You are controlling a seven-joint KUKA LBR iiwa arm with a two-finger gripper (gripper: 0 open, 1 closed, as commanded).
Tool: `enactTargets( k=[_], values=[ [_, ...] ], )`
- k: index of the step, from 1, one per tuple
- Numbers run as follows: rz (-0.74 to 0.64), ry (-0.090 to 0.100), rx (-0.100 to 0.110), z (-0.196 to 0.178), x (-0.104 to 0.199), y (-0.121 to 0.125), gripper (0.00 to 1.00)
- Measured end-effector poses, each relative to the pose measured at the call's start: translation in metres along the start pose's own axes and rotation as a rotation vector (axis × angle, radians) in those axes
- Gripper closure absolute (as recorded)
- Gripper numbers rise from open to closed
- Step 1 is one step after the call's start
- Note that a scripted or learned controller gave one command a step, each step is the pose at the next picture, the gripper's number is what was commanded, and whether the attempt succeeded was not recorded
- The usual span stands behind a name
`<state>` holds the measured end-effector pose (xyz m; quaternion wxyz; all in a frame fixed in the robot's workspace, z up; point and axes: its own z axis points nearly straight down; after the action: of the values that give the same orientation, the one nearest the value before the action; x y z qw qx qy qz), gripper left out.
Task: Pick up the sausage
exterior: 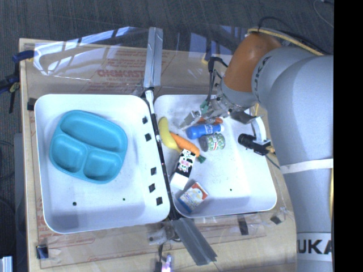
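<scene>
Gripper [209, 111] low in right bin [249, 192], amid clutter; whether it grips anything cannot be told. Sausage [185, 143] lies down-left of it, long axis running upper-left to lower-right, beside banana [165, 132].

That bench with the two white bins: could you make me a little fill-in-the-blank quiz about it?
1. The divided plate in the left bin is coloured ____.
2. The banana lies in the ____ bin.
3. Right beside the banana lies an orange ____.
4. The band above the arm's wrist is coloured ____.

Missing words: blue; right; carrot; orange.
</scene>
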<state>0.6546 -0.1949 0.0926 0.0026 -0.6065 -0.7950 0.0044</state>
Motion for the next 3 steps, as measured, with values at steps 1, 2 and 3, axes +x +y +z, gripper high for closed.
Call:
enactTargets(
  k=[1, 2, 3],
  values=[
    [-0.011, 0.009, 0.002, 0.0003, -0.0136, -0.0026, 0.0],
    [0.037, 0.008, -0.001, -0.0001, -0.0141, -0.0022, 0.0],
    [-0.069, 0.006, 0.005, 0.0003, -0.0163, -0.0045, 0.0]
  ],
)
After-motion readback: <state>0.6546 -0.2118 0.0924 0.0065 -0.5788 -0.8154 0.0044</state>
